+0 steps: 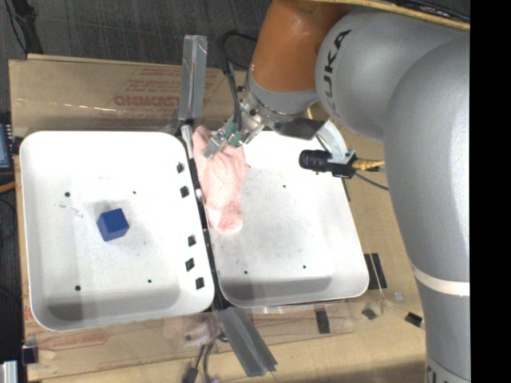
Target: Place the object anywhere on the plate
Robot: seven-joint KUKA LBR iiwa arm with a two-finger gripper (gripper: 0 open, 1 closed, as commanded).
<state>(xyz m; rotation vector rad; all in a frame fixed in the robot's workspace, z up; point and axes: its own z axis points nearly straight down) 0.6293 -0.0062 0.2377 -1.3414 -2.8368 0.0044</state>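
Camera view: arm over the right bin (351, 274), gripper (226, 140) at the top of a pink cloth (223, 183).
The cloth hangs from the gripper along the right bin's left wall, its upper edge seemingly pinched between the closed fingers. It looks soft, light and limp; a bunched fold offers the surest hold. A blue cube (112, 223) lies in the left bin (48, 309), well apart from the right bin.
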